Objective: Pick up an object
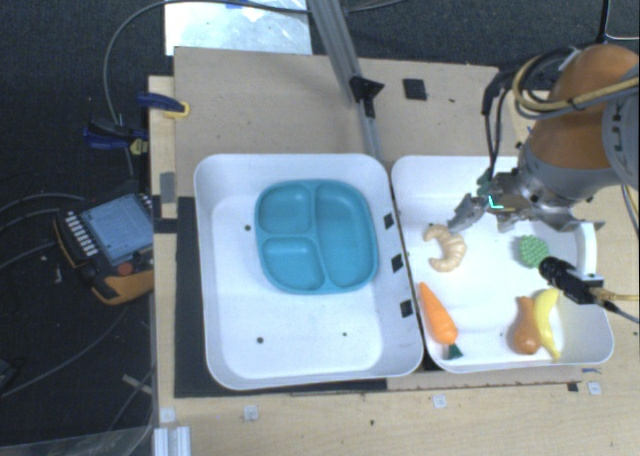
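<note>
I have the arm reaching in from the right of the frame, with the gripper hanging over the upper part of the right bin, its tip just above and to the right of the croissant. Two dark fingers seem to splay downward there, and I read the jaws as parted with nothing between them, though the view is small. The task only asks for an object, and the croissant, pale tan and curled, lying in the middle-left of the right bin, is the nearest candidate. Other choices sit lower in the same bin: a carrot along the left wall near the bottom, a green knobbly piece to the right of the croissant, and at the lower right a banana touching a brownish pear-like item. The left bin holds a blue divided plate. My judgement is that this is the approach step, before any grasp. Next, I would shift slightly down-left in the frame to centre over the croissant, descend so the fingers straddle its narrow body, close, then lift. The curved shape could roll or slip out.
</note>
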Robot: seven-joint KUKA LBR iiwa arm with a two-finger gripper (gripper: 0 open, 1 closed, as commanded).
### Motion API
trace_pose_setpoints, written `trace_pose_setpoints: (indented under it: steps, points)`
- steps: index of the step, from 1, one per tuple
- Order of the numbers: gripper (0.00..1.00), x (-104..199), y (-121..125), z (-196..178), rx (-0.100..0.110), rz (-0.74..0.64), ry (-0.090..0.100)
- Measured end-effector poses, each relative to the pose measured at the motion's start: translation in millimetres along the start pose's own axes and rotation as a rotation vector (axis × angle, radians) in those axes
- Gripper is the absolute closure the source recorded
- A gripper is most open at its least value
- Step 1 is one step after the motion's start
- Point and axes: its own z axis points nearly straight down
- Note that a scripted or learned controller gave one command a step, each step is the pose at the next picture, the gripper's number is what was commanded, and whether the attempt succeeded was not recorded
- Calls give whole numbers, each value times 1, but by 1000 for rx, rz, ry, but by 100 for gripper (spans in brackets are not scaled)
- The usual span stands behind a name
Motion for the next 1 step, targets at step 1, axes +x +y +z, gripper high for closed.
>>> trace_pose_setpoints:
  steps: [1]
  points:
    - [0,0,1,-1,-2,0,0]
